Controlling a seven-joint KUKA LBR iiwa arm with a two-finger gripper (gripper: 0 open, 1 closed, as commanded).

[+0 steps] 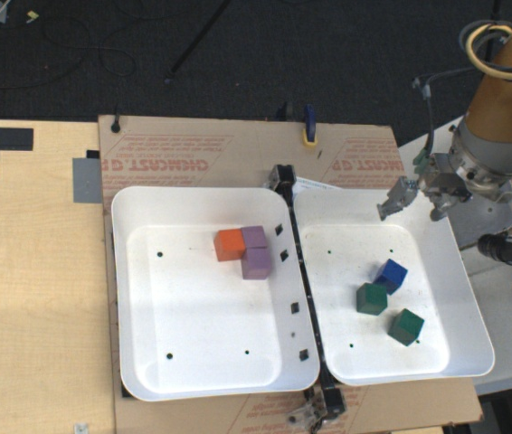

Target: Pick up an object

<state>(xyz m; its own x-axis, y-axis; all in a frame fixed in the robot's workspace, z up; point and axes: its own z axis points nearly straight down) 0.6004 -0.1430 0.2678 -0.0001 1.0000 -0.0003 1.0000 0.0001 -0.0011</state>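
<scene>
You see the bench [30, 269] carrying a cardboard sheet [202, 156], and on it two white bins side by side. The left bin [147, 351] holds an orange cube [230, 244] near its far edge, touching a purple block [255, 253] on its right side. The right bin [446, 351] holds a blue cube [392, 274] near its centre, a green cube [371, 298] just beside it toward the near-left, and another green cube [406, 326] close to the near-right corner. The arm [491, 107] stands over the right bin's far-right corner. Its gripper [416, 199] hangs above the far edge, fingers spread wide, with nothing between them, well apart from the cubes.
</scene>
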